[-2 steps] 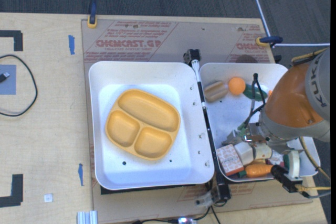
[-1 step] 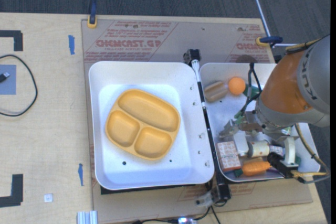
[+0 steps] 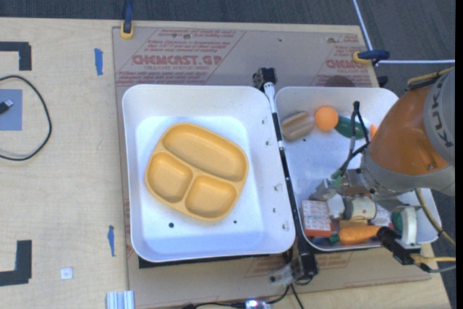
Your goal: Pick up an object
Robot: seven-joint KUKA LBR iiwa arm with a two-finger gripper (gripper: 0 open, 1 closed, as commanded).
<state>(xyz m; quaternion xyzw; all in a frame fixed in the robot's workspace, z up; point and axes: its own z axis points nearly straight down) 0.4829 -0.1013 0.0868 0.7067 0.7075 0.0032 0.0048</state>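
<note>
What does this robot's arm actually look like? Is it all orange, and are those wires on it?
Not all orange. The arm is a thick, rounded grey tube with a broad glossy orange band above the wrist, and dark lettering shows on the grey part at the picture's right edge. Thin black cables run down its side toward the gripper, a cluttered cluster of grey metal and black parts.

Red print on the cardboard sheet [image 3: 239, 54] under the bins read something like "CHEMCAST GP", though blurred; a partial repeat of it showed at the sheet's right end.
</note>
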